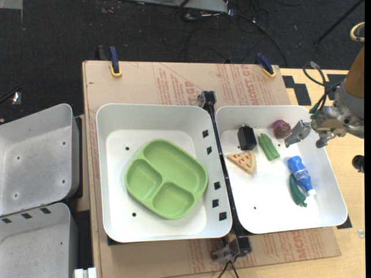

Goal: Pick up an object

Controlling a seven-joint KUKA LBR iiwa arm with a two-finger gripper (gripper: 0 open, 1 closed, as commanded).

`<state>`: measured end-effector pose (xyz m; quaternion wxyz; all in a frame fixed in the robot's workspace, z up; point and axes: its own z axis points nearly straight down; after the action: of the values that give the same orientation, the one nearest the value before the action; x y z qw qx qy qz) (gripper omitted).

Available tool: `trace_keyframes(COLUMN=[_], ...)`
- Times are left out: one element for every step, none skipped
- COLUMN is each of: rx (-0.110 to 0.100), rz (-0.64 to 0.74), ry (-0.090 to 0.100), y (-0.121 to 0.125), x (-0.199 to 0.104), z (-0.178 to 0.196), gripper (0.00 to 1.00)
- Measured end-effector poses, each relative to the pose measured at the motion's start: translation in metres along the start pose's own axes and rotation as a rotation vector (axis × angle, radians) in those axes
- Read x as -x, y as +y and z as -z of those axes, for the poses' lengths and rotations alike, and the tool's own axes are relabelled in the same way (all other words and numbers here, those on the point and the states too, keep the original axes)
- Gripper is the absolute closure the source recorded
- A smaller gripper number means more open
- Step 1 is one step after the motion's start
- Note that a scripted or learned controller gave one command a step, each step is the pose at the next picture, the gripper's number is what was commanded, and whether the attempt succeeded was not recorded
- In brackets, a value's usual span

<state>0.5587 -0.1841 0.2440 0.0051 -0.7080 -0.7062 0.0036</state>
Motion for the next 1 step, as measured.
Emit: trace_keyframes(rx=[0.012], rz=[0.003], ry=[-0.003], y=[0.0024], x=[-0.0005], z=[0.0068], gripper=[0.00])
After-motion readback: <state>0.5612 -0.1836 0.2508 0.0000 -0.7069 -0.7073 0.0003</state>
